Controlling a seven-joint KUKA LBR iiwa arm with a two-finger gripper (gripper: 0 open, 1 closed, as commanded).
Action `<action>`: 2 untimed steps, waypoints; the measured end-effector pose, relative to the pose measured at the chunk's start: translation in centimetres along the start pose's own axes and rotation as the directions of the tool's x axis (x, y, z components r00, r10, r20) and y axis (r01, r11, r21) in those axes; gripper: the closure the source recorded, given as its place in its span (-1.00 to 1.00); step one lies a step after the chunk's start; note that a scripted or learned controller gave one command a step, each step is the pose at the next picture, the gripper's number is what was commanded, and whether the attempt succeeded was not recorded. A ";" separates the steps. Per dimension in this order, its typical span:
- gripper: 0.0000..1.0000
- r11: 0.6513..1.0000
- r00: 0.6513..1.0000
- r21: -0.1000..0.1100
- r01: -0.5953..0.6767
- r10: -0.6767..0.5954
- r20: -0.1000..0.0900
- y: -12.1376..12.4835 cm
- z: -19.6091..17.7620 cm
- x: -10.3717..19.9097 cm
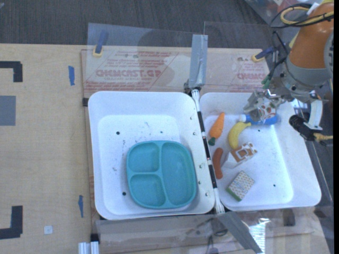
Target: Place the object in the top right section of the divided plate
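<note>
A teal divided plate (160,174) with three sections lies in the left white bin (106,136), toward its near right corner, and holds nothing. My gripper (260,110) hangs over the far side of the right bin (299,187), just above a blue object (266,120) that is partly hidden beneath it. A yellow banana (237,133) lies just to the near left of the gripper. An orange carrot (216,125) sits by the wall between the bins.
The right bin also holds a red sausage (217,163), a small orange-and-white carton (243,153) and a speckled green block (240,185). A clear panel with a grey post (198,62) stands behind the bins. Black cables (307,128) hang at the right.
</note>
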State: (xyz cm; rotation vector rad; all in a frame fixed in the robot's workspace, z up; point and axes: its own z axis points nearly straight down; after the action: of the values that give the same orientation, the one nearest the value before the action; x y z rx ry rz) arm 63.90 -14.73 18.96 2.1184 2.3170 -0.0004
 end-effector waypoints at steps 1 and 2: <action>1.00 0.994 0.994 0.003 0.110 -0.110 -0.002 0.8 0.4 10.6; 1.00 0.971 0.971 -0.001 0.239 -0.239 -0.001 -2.3 -5.6 18.6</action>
State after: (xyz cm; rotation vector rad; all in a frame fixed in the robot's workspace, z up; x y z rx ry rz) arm 59.95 3.56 24.54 1.8247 2.5549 0.0017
